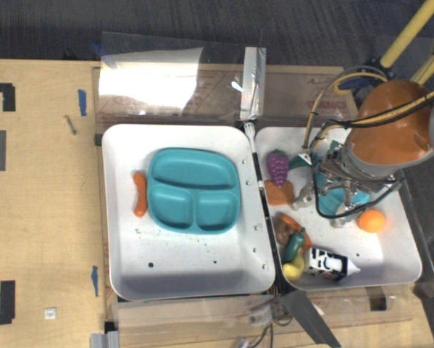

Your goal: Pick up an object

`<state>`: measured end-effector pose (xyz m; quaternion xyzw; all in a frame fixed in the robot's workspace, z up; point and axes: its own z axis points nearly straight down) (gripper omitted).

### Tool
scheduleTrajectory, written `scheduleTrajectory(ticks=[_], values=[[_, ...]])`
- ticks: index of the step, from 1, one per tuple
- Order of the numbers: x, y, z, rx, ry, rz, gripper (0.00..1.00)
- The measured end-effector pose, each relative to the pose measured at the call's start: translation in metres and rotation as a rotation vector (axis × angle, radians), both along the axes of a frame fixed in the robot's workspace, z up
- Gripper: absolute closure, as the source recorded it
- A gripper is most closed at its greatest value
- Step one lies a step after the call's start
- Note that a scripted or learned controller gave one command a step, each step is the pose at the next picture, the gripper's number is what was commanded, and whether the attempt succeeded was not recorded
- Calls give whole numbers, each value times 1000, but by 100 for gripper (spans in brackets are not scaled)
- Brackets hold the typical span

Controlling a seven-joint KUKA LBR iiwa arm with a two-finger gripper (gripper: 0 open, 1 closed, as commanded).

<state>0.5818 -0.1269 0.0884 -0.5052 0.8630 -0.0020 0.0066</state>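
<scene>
Camera view: the gripper (341,203) is lowered into the right bin (401,259), and the reach for an object is judged to be in hand

Whether it is released or clenched cannot be told, since the wrist hides it. An orange ball (372,221) lies just beside it toward the bin's right wall, with what may be a teal cup (331,201) directly beneath. A purple grape bunch (277,167) lies near on the left. A settled descent onto one item is called for next

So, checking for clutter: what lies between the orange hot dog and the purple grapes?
In the camera view, the teal divided plate lies between the hot dog and grapes, then the bins' adjoining walls.
</scene>
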Motion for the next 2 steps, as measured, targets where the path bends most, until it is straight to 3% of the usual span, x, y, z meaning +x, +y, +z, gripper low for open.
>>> scheduleTrajectory(ticks=[1, 2], values=[[-29, -100, 45, -4, 3, -158, 0], [-42, -58, 0, -1, 5, -180, 0]])
